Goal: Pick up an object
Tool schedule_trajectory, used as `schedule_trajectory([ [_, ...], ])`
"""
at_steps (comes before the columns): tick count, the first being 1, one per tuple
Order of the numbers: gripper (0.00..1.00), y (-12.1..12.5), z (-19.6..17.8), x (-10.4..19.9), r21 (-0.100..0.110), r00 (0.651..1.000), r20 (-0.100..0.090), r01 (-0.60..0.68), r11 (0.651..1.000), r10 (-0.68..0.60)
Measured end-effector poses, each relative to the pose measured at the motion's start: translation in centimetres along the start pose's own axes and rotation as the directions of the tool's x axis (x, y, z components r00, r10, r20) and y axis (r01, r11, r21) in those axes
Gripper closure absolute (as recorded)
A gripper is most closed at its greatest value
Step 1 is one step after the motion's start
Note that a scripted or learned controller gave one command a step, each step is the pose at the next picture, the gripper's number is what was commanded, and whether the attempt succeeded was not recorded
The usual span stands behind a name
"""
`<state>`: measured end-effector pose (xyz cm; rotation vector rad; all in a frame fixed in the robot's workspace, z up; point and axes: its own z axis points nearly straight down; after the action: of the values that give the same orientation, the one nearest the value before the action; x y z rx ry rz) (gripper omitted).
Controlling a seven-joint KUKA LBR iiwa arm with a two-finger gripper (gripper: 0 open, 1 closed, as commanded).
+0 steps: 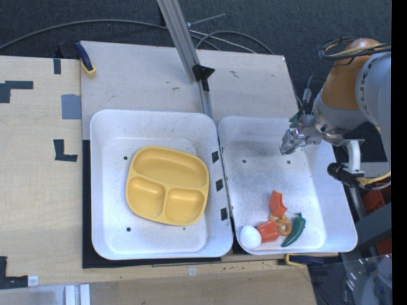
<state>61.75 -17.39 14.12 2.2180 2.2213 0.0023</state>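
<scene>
The gripper (294, 140) hangs over the far, upper part of the right bin (331, 196), near that bin's right wall, and nothing sits between its fingers; they are too small and blurred here for me to tell whether they stand apart or together. The things it could pick lie in a small cluster at the near end of the same bin, well apart from the gripper: a white egg-shaped piece (250, 236) at the near left corner, an orange piece (269, 229) just beside it, a red-orange piece (277, 203) a little farther up, and a green pepper-like piece (295, 229) to the right, its long axis running slantwise from near-left to far-right. So the cluster lies toward the near edge of the worktop and slightly to the view's left of the gripper. The left bin (105, 189) holds only a yellow divided plate (167, 185), farther off. I judge the red-orange piece the nearest target; the reach must travel down the bin before any descent.
</scene>
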Motion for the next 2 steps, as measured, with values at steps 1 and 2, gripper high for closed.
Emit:
schedule_trajectory([
  [1, 1.0, -0.7, -6.0, 0.1, -0.002, 1.0, 0.001, 0.0, 1.0, 0.0],
  [2, 1.0, -0.6, -7.1, 0.2, 0.003, 1.0, -0.001, 0.0, 1.0, 0.0],
])
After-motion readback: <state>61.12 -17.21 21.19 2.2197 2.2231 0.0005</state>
